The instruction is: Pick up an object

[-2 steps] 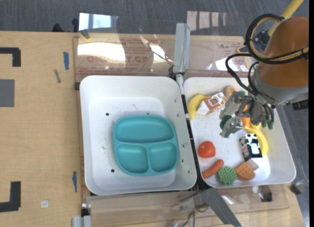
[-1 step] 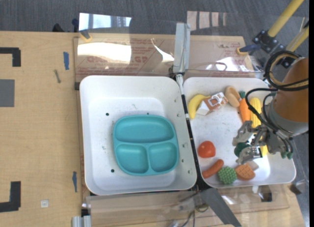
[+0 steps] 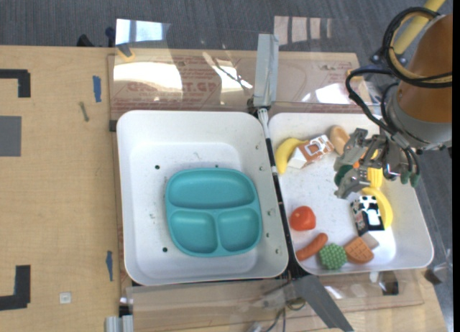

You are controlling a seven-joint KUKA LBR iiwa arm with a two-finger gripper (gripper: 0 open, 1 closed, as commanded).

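My gripper point(image 3: 351, 171) hangs low over the upper middle of the right bin point(image 3: 415, 251), with the grey arm and its orange band behind it at the right. Toy foods lie around it. A yellow banana point(image 3: 287, 151), a small white and orange box point(image 3: 314, 149) and a tan bread roll point(image 3: 338, 136) sit to its left. A yellow piece point(image 3: 374, 177) lies right beside it. Below are a black and white item point(image 3: 368, 213) on a second banana point(image 3: 387, 208), a red tomato point(image 3: 302, 217), an orange sausage point(image 3: 311, 246), a green broccoli point(image 3: 332, 256) and an orange wedge point(image 3: 359, 250).
The left bin point(image 3: 136, 180) holds a teal divided plate point(image 3: 213, 210). A grey divider post point(image 3: 264, 72) stands behind the seam between the bins. Black cables point(image 3: 374, 79) loop off the arm above the right bin's far corner. Tan bench surface point(image 3: 50, 180) stretches to the left.
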